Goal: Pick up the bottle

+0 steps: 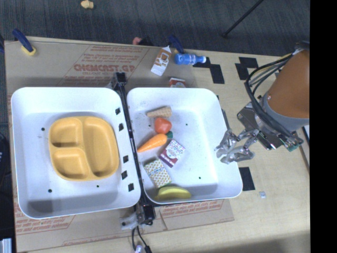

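My gripper (231, 151) sits at approx 3 o'clock off the right bin (224, 121), over its right rim. Fingers slightly apart, nothing between them afaict. Orange band (293, 86) of my arm is further out at 3.

Bottle (188, 59) isn't in either bin. It's lying on its side on the bench (274, 210) past the right bin's far rim, approx 12 o'clock from that bin, 11 o'clock from my gripper and well apart from it. Blue, small; the narrow end seems to point toward 3, can't confirm a cap at this res. A small carton (160, 61) lies just beside it at 9; another small item (177, 81) sits between bottle and bin rim.

Handling, my guess: small plastic toy bottle, light, stiff enough, but round + smooth so it'll roll or squirt out if I pinch off-centre. Best bet is to close across the fat mid-body, fingers square to its long axis, not on the neck.

In the right bin: carrot (152, 143), tomato (162, 125), banana (174, 193), snack packs (165, 162). Left bin (21, 141) has a yellow tray (83, 147). All irrelevant to the pick.
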Controlling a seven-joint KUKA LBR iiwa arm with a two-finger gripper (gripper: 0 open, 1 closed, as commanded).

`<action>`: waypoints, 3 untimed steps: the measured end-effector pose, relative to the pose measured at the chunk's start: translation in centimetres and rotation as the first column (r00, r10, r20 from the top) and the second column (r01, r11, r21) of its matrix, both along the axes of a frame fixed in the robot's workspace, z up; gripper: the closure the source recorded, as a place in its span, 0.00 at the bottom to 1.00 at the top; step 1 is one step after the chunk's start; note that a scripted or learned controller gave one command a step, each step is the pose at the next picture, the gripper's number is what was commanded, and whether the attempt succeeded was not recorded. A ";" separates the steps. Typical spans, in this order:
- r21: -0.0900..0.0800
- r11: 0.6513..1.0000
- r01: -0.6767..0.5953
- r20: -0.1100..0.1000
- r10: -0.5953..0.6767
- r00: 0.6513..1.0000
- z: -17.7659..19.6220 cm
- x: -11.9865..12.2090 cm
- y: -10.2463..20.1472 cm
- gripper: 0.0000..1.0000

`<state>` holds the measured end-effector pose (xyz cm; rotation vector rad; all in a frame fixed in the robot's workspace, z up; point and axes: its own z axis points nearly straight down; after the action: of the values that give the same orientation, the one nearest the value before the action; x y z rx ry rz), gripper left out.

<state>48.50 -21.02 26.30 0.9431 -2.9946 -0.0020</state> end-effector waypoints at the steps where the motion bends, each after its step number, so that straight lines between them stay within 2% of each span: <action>1: 0.000 0.992 -0.129 -0.001 0.129 0.992 -1.9 0.0 0.0 1.00; 2: 0.000 0.998 -0.061 0.000 0.061 0.998 -4.0 -0.2 -0.1 1.00; 3: -0.001 0.902 -0.433 0.002 0.433 0.902 -2.8 0.2 0.1 1.00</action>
<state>48.70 -20.95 23.50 1.5851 -2.7126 0.0000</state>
